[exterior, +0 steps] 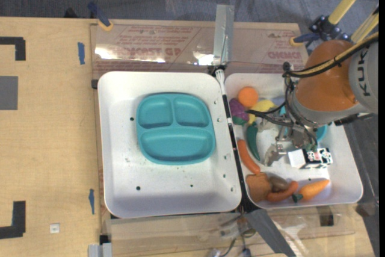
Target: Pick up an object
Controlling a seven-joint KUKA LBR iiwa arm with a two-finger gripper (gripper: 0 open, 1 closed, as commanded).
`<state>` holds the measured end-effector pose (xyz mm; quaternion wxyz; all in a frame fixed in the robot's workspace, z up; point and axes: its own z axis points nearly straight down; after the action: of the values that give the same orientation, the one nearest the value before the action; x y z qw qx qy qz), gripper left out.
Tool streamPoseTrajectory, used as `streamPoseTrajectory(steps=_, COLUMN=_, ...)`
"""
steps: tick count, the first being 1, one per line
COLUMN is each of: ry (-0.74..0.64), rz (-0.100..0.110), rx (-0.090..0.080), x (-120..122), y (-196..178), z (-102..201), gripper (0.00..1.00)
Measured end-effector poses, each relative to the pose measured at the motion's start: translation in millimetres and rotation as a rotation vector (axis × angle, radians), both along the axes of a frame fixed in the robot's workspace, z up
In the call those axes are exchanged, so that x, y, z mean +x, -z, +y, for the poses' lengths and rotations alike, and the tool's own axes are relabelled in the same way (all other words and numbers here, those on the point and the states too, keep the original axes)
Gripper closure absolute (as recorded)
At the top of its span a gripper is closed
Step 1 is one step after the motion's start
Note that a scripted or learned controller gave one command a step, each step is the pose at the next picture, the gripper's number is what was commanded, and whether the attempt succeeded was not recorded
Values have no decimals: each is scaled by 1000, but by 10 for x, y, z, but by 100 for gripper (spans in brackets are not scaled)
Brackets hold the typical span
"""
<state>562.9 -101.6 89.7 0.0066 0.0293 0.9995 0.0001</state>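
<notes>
Fingers [280, 152] low in right bin [352, 180], spread unclear; best centred over one toy carrot [248, 157], clear of clutter.

Teal divided plate [175, 128]; white bins [114, 189]; orange carrot [313, 189].

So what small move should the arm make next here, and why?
Probably lower straight down: the gripper hangs over the right bin above the toy food, with nothing seen between its fingers, and the carrot lies just beside it.
</notes>
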Motion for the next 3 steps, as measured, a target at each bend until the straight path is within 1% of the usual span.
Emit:
streamPoseTrajectory(steps=1, ry=89, rz=-3, rx=1, x=-252, y=-1, z=-10, gripper=0)
streamPoseTrajectory(steps=2, ry=158, rz=0, rx=1, x=825, y=-394, z=-357, gripper=0)
streamPoseTrajectory(steps=3, ry=152, rz=-40, rx=-4, x=484, y=-161, z=11, gripper=0)
